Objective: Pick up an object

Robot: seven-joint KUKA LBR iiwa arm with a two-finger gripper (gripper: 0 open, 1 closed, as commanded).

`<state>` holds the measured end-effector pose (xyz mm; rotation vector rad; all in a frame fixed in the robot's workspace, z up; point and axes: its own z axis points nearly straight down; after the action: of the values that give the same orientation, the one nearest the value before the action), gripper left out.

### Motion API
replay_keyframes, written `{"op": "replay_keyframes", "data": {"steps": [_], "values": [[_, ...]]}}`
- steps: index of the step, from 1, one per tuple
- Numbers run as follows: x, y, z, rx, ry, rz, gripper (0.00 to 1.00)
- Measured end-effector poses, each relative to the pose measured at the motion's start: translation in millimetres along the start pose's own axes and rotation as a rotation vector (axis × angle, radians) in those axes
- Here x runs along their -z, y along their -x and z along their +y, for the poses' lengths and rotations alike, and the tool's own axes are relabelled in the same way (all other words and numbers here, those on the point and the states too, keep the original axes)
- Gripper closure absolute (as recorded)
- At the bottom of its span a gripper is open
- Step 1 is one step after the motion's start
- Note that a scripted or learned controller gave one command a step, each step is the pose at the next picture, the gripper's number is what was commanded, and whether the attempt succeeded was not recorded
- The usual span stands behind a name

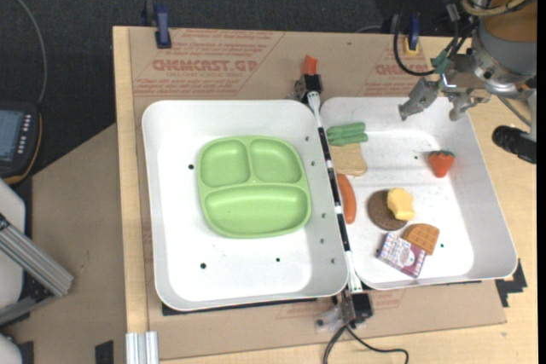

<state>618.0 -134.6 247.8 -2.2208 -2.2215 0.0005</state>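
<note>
My gripper (438, 101) hangs over the far edge of the right bin (478, 264), fingers spread apart with nothing between them. Below it in that bin lie a strawberry (441, 162), a green bean pod (346, 133), a tan bread slice (349, 159), an orange hot dog (346, 197), a brown cookie (381, 212) with a yellow cheese chunk (400, 203) on it, a waffle piece (421, 236) and a purple-and-white packet (400, 255). The strawberry is the nearest item, a short way toward the front of the gripper.
The left bin (171, 251) holds a green divided plate (252, 186). Clamps (310, 78) sit between the bins at the far side, another clamp (350, 309) at the near side. Blue clips (159, 23) hold the cardboard base.
</note>
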Motion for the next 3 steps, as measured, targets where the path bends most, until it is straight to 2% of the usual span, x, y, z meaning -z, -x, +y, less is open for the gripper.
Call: {"op": "replay_keyframes", "data": {"steps": [1,2,3], "values": [[-113.5,-0.5,-45.0,-0.002,-0.012,0.003,0.00],[-135.3,-11.5,-96.5,-0.002,-0.006,0.002,0.00],[-162.5,-0.9,-96.1,-0.002,0.001,0.003,0.00]]}}
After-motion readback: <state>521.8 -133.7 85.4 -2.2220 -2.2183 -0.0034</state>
